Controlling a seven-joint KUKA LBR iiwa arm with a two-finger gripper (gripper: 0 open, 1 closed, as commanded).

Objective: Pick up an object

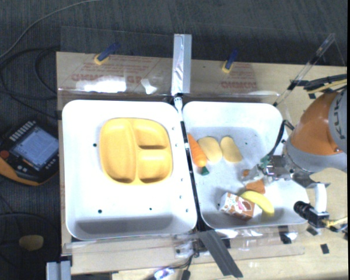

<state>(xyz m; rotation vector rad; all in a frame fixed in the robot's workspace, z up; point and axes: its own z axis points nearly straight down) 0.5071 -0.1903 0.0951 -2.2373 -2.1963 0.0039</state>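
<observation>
Right bin (233,111): we see the end effector (270,169) low near the right wall | grip state: we cannot tell | nearest item: banana (258,202), just below and left of it, long axis slanting down-right | carton (236,206) touching the banana's left.

The wooden bench (268,77) bears two white bins (81,214) touching side by side.

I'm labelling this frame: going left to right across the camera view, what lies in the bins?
Yellow divided tray → carrot → left pale yellow piece → right pale yellow piece → gripper.
</observation>
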